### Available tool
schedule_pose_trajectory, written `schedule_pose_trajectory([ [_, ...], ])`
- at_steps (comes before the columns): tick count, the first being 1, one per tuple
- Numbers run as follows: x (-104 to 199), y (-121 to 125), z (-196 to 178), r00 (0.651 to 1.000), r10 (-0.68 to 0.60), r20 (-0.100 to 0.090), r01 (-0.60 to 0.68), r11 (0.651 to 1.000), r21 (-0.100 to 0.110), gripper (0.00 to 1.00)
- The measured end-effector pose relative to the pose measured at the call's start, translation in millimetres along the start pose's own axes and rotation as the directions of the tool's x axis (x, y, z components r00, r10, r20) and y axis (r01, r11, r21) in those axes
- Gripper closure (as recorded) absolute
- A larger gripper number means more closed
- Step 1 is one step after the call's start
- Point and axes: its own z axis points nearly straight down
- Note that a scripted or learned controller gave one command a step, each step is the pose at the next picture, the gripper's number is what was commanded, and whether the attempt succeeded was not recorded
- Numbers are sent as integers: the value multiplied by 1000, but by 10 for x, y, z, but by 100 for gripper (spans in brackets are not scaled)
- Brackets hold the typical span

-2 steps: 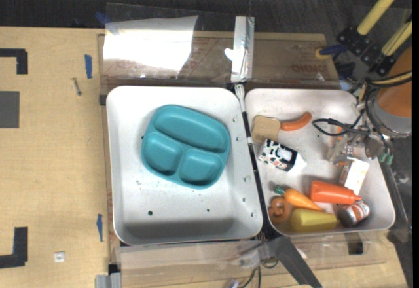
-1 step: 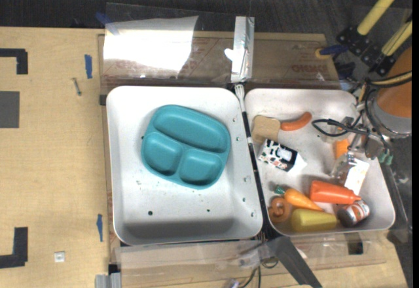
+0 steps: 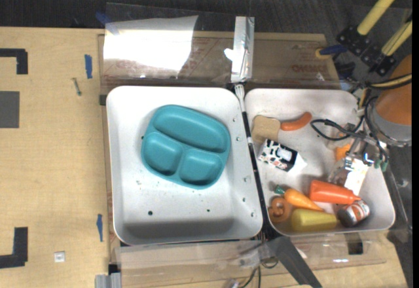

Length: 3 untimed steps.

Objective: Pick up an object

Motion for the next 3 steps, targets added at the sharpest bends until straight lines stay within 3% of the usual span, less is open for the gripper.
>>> schedule_pose_trajectory([
  [1, -32, 8, -105, 1000, -2, 9, 2, 1000, 0, 100],
  [2, -27, 10, -96, 1000, -2, 7, 2, 1000, 0, 0],
  [3, 127, 4, -3, 998, 62, 3, -62, 998, 0, 0],
])
